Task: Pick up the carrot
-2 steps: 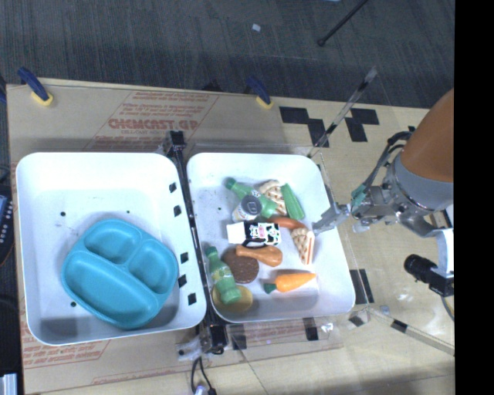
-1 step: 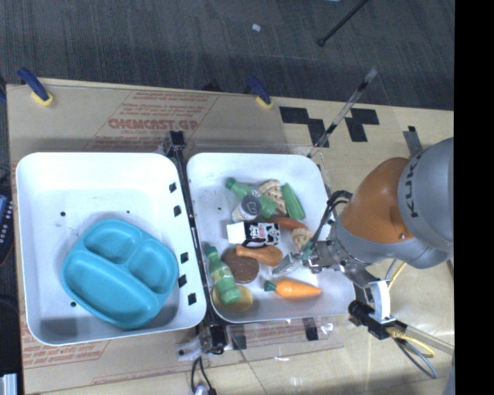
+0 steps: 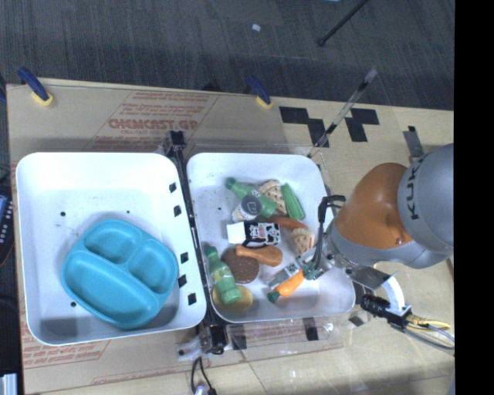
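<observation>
Carrot: near right part of the right bin, green end pointing left | Gripper: just above the carrot's far right end | Jaws: you cannot tell if they are wide or closed | Tip: come straight down over the orange middle, stay off the bin wall, squeeze gently, then lift slowly.

Dark grey ribbed carpet floor across the top. Bench surface is brown cardboard sheet with red printed lettering, held by blue clamps at its far edge. Black square markers on the cardboard at upper right. A thin dark rod lies on the floor. Even overhead light, soft shadows.
</observation>
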You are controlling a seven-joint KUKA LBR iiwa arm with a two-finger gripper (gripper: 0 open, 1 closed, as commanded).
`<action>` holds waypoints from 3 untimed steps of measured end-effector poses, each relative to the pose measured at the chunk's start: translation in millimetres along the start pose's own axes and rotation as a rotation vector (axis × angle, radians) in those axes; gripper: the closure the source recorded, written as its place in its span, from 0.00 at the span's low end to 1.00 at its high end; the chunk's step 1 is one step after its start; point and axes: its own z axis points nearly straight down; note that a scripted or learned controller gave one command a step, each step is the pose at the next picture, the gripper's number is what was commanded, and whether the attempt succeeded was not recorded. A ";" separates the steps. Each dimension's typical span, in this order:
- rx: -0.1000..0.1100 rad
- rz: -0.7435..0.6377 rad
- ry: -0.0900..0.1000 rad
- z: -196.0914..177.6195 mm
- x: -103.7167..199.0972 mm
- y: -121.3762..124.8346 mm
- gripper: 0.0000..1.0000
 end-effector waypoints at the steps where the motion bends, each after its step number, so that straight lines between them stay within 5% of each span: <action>1: 0.003 -0.012 0.001 -9.8 0.3 0.6 1.00; 2: 0.003 -0.011 0.001 -9.7 0.4 0.5 0.00; 3: 0.006 -0.023 0.001 -19.5 0.7 1.4 1.00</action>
